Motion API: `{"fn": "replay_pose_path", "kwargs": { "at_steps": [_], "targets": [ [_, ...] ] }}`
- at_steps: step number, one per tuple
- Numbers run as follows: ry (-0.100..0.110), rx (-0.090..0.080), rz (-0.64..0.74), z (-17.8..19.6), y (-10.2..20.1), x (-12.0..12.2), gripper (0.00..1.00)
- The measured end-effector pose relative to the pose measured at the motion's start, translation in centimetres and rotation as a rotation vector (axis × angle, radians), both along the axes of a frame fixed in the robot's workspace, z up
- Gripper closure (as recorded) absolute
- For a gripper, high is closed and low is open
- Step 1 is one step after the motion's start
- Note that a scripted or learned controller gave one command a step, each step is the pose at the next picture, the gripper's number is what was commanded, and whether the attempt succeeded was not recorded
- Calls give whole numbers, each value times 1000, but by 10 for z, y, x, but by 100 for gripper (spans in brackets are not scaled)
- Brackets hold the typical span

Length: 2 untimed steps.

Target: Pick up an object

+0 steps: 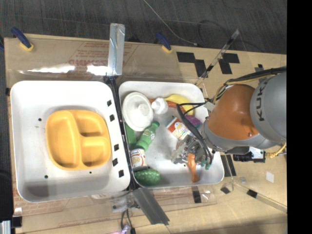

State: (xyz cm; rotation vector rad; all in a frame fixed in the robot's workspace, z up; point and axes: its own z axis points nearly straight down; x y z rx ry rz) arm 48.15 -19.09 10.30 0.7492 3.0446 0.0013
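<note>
The arm (234, 118), its orange band uppermost, rises nearest the camera and reaches in from the right over the right bin (146, 87). Below it the gripper (191, 152) hangs low in the bin's lower right part, in the middle of the clutter. From that posture I judge it is going down for a grasp. Its lower end blurs into the items around it, so I cannot tell what state it is in, nor whether it has anything.

The likeliest target is the carrot (193, 168), which lies just beside the gripper near the bin's right wall. It is a slim orange piece, long and tapered, lying roughly along the wall. Being narrow, it should suit a two-finger grasp, though the wall close by leaves little room.

The rest of the bin is packed tight: a white bowl (137, 110) at upper left, a green bottle (147, 138) slanting below it, a small can (138, 158), a green lumpy fruit (146, 177) at the bottom edge, a banana (176, 100) at the top, and a packet (178, 128) near the middle.

The left bin (29, 130) carries a yellow tray (78, 139), well apart from the gripper.
</note>
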Motion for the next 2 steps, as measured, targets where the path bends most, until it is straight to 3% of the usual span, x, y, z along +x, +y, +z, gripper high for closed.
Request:
{"fn": "replay_pose_path", "kwargs": {
  "at_steps": [1, 2],
  "targets": [
    [-3, -2, -120, 162, 25, 12, 100],
    [9, 1, 17, 97, 10, 129, 100]
  ]
}}
